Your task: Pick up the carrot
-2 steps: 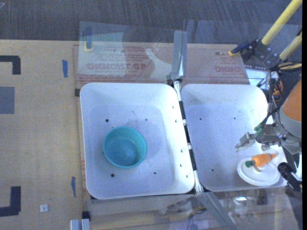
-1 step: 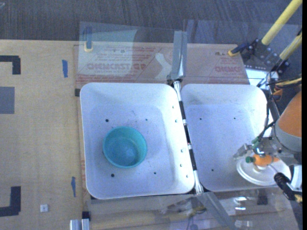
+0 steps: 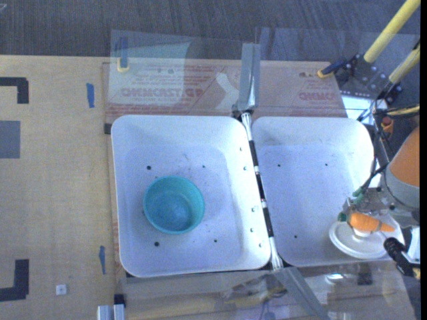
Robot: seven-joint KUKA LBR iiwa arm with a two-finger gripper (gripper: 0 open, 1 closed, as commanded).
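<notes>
You have the gripper (image 3: pixel 371 209) low at the right bin's (image 3: pixel 300 179) right edge, near its front corner. The carrot (image 3: pixel 365 223) lies just under the jaws on a small white plate (image 3: pixel 347 240), touching or nearly touching them. Whether the jaws are spread or pinching, you cannot tell; the wrist hides them. Rim close on the gripper's right and front sides. To the jaws' left, bare bin floor runs to the middle divider (image 3: pixel 257 179). Beyond it, well apart from the jaws, a teal bowl (image 3: pixel 173 205) sits in the left bin (image 3: pixel 140 145)
</notes>
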